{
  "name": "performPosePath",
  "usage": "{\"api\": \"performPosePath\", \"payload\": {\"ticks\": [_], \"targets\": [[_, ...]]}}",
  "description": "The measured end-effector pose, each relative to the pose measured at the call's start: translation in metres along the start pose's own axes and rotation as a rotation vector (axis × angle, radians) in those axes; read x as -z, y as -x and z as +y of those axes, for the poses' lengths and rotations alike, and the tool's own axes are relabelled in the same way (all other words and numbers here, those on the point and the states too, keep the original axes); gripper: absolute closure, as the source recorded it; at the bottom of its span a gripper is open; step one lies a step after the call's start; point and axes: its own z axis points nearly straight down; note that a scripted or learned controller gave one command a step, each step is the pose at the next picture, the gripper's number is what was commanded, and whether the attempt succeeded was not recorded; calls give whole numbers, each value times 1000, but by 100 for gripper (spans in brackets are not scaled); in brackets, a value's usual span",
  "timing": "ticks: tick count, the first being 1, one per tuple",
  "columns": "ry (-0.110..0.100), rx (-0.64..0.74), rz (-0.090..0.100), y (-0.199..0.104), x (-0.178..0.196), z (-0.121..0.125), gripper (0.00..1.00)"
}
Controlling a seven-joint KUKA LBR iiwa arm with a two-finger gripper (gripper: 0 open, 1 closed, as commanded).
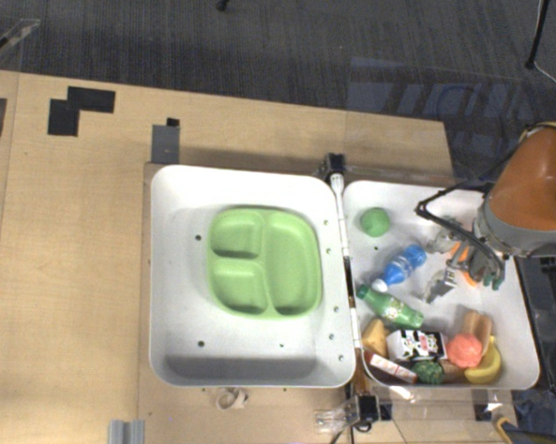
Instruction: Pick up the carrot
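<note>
A thin orange piece that looks like the carrot (455, 254) shows at the gripper (453, 277), over the right part of the right bin (526, 321). The gripper hangs under the arm's orange band (541, 182). I cannot tell whether the carrot is gripped or only lies beside the gripper. The gripper body hides part of it.
The right bin also holds a green ball (375, 221), a blue bottle (402, 264), a green bottle (391, 309), a banana (486, 366), a pink ball (465, 350) and a small carton (415, 344). The left bin (172, 257) holds a green divided tray (262, 260).
</note>
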Motion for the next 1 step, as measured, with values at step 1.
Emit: {"api": "performPosePath", "payload": {"ticks": [1], "targets": [[-1,-175,-1,20,-1,-13,0]]}}
